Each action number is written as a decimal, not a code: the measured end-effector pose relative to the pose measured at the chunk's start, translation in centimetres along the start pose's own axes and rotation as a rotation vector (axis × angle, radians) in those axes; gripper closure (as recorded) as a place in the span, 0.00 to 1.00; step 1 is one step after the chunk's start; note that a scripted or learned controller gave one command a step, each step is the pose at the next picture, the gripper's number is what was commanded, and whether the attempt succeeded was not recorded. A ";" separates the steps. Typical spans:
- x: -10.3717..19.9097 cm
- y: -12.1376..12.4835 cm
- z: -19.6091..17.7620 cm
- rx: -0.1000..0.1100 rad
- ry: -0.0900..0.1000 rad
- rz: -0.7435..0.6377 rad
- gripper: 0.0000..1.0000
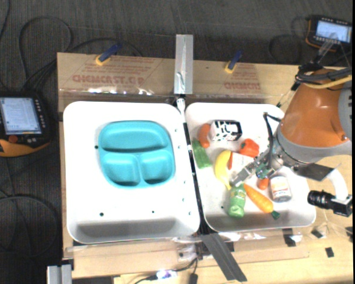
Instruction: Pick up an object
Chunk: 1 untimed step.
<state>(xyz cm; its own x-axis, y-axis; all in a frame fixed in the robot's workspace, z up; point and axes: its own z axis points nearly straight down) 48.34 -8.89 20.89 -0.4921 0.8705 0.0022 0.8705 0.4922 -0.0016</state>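
Carrot (261, 200) near front rim; gripper (244, 178) amid crowded toys.

We cannot tell how the claw (241, 179) stands over the banana (223, 165), the arm (313, 126) runs off the right edge, and the bottle (280, 189) label is too small to read.

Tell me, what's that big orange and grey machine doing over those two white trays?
It is a robot arm trying to pick something up. Its gripper is down in the right tray, among a pile of toy food: a yellow banana, a carrot, a green bottle and a small jar. Nothing looks lifted yet. The left tray holds a blue divided plate.
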 end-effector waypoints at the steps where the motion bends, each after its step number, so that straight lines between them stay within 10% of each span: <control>1: 0.5 5.0 2.6 -0.001 -0.001 -0.208 1.00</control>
<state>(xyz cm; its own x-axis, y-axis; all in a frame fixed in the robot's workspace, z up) 52.42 -6.04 18.31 -0.6612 0.7502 0.0010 0.7502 0.6612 -0.0003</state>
